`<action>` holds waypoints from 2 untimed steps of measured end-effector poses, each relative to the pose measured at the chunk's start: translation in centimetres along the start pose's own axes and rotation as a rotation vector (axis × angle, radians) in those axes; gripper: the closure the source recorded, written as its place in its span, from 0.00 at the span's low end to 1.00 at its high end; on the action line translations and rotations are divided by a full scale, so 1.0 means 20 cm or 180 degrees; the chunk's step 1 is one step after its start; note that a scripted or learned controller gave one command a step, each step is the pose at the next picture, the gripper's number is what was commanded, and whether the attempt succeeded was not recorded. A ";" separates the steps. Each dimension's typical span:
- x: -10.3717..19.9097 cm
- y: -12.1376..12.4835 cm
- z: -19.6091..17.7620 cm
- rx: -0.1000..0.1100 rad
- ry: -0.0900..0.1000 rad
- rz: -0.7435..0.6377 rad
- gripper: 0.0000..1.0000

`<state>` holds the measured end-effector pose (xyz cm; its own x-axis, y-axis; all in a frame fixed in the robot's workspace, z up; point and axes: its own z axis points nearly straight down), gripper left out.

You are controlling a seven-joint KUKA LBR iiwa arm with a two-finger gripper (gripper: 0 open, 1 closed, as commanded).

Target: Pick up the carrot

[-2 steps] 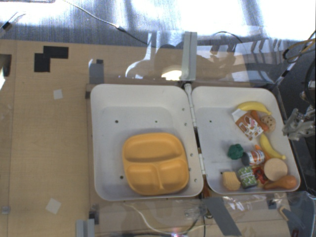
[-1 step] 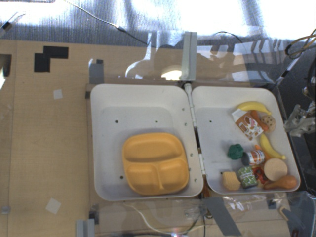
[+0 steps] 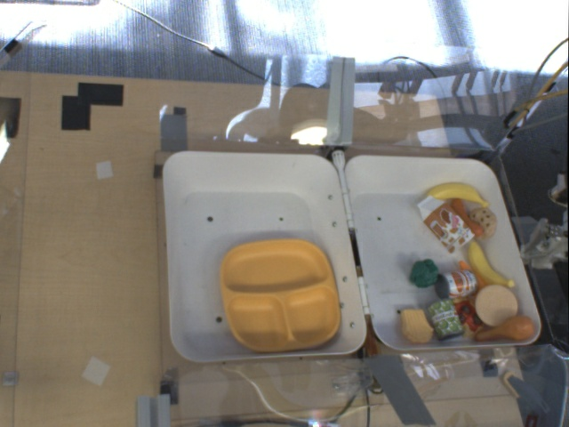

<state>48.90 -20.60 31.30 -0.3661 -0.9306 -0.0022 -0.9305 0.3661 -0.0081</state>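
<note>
Along the near rim of the right bin [image 3: 384, 238], at 5 o'clock, lie a tan pear-shaped gourd [image 3: 508, 329], a round wooden disc [image 3: 495, 305] and a green can [image 3: 444, 318]. The carrot [image 3: 466, 214] lies at 1 o'clock in that bin (wedged between a snack packet [image 3: 447, 228] and a cookie [image 3: 484, 221], just under a banana [image 3: 457, 191]). A yellow divided plate [image 3: 279, 294] sits at 6 o'clock in the left bin [image 3: 204, 194]; the gripper's state I cannot tell.
</note>
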 end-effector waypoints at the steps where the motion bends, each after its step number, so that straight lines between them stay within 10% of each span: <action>1: -0.02 -0.04 -0.08 0.0005 -0.0003 -0.1701 1.00; 2: -0.07 -0.10 -0.09 0.0002 -0.0005 -0.2274 1.00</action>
<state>51.31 -19.97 33.02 0.3331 -0.9429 0.0025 -0.9428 -0.3331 -0.0087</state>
